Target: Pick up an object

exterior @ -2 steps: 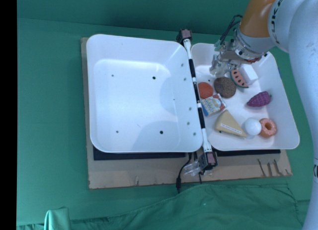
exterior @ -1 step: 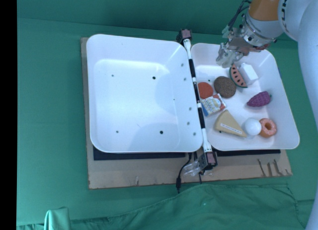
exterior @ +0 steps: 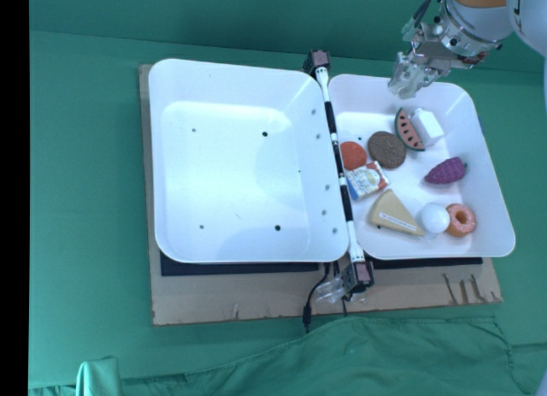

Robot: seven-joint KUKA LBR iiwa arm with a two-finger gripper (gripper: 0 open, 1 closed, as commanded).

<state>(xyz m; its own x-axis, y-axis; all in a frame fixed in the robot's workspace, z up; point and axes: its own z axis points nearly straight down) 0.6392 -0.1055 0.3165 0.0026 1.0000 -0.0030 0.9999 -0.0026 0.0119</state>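
The arm is reaching in from the right, and its gripper is hanging over the far corner of the right bin. The jaws are pointing down, but from here I cannot tell whether they are apart or together; nothing is showing between them.

All the candidates are lying in that right bin. Closest below the gripper are a watermelon slice and a white block, touching one another. Nearer the divider are sitting a brown cookie, a small red piece and a printed packet. Toward the near rim are lying a cheese wedge, a white ball and a donut, with a purple berry off by the right wall.

These look like toy foods, so probably light and rigid. The white block seems the easiest, taken across its flat sides; the ball would likely be slipping out. The left bin is sitting alongside.
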